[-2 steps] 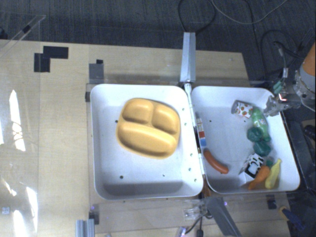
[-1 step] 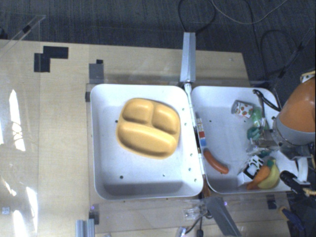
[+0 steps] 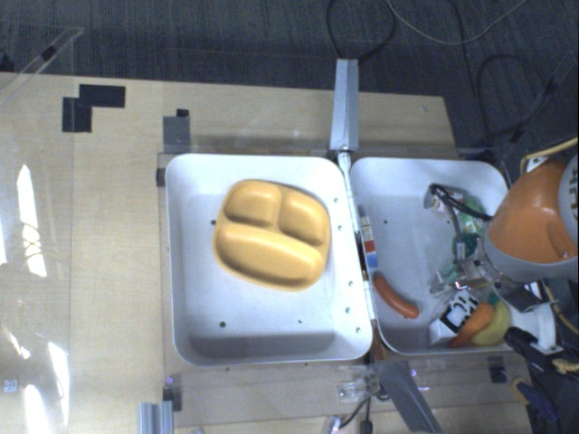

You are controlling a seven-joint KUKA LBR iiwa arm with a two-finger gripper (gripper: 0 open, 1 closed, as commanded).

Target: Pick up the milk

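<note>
- Milk (image 3: 460, 312), a small white carton with black print, lies near the front right corner of the right bin (image 3: 407, 174), just below the gripper (image 3: 460, 268) in the camera view and so close that contact cannot be judged.
- The gripper is down inside the right bin, under the arm's orange band (image 3: 536, 213). How far it is open cannot be told, because its metal parts blur into the clutter around it. Nothing can be seen held in it.
- An orange and yellow fruit (image 3: 481, 326) sits against the milk, on the side towards the arm.
- A reddish sausage (image 3: 396, 297) lies left of the gripper, on the bin floor and apart from the milk.
- Further left, a thin item with red and blue patches (image 3: 366, 242) rests along the wall between the bins.
- The print on the milk is too blurred to read, and so is the thin item's label.
- A dark, thin looped thing (image 3: 450, 194) lies beyond the gripper, near the bin's back wall.
- The left bin (image 3: 194, 333), well away from the gripper, holds a yellow loaf (image 3: 271, 233).
- Both bins sit on a pale wooden bench (image 3: 90, 269) with black marks (image 3: 90, 103) at its far left.
- Behind the bench is dark carpet with black cables (image 3: 362, 7) on it.
</note>
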